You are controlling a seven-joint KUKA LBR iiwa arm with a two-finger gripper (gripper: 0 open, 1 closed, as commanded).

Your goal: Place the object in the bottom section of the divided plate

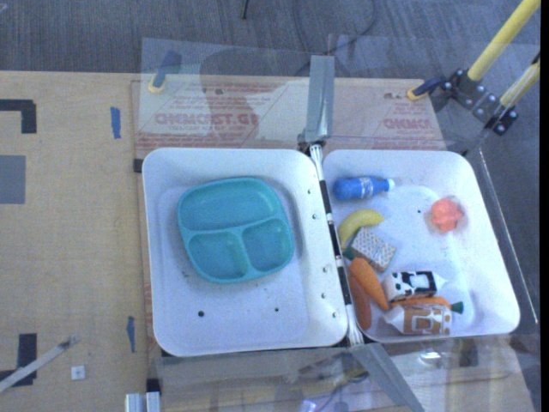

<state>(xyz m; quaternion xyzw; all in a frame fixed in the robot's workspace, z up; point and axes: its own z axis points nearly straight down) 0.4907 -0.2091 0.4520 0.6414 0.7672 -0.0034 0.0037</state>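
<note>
The teal plate lies flat in the left bin, a little above that bin's middle. It has one wide section along its upper side and two smaller ones side by side along its lower side (the lower right one is nearest the wall between the bins).

Everything loose that could go on the plate lies in the right bin, well apart from the plate; which piece the task means cannot be told. A blue bottle lies on its side near the upper left of that bin, with a yellow banana just below it. A speckled block sits below the banana, touching or nearly touching the top of a carrot that runs down along the bin's left wall. Beside the carrot are a black-and-white box and, below that, an orange-and-white carton. An orange ball sits alone towards the right.

Both bins rest on the tan table. How the hand stands, wide or narrow, cannot be told.
</note>
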